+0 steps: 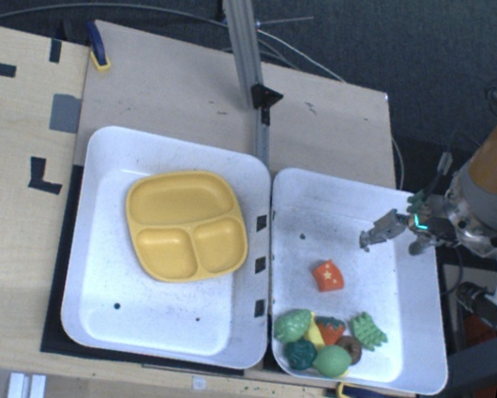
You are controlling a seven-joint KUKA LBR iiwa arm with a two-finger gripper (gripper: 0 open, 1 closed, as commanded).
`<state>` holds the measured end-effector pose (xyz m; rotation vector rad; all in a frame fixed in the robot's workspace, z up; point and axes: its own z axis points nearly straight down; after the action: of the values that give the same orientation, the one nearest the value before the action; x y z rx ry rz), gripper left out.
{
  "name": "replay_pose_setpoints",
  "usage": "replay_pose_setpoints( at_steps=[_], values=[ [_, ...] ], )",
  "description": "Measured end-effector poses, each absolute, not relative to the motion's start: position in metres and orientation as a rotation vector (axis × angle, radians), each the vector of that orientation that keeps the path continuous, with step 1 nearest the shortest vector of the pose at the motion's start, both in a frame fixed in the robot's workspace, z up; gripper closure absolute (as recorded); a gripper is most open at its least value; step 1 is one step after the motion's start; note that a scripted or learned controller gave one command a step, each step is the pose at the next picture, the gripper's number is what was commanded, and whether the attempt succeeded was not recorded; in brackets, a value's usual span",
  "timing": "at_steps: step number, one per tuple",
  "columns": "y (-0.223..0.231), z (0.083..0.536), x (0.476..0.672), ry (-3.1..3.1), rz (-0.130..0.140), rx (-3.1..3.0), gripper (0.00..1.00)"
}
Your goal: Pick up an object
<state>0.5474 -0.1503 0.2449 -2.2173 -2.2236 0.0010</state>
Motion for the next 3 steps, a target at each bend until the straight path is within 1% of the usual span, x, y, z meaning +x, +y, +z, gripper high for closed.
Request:
replay_pose_setpoints(
  at_steps=[1, 3],
  values=[
    [-0.158, 0.198, 0.544, -2.219, 0.007, -2.218, 0.00],
    [-0.147, 0.094, 0.540, -2.219, 0.008, -2.216, 0.00]
  ],
)
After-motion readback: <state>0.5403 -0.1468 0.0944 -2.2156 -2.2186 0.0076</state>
